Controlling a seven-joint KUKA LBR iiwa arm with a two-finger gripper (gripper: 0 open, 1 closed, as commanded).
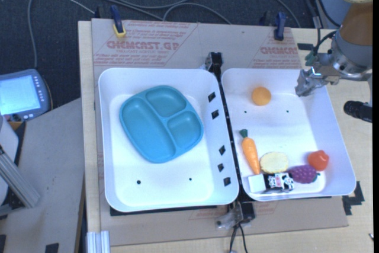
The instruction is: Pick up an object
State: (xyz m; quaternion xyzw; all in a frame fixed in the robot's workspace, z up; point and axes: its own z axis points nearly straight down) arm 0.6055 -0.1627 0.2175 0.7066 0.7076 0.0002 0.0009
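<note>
Camera view: tool (304, 87) hovers over right bin's (337, 127) far edge, near orange ball (260, 96); whether it's closed, cannot tell.

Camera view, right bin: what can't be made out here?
- Pincer: small and blurred above the right bin's far edge; no telling whether it holds anything.
- Black-and-white box: print too small to read.
- Arm: cut off by the top and right edges.
</note>
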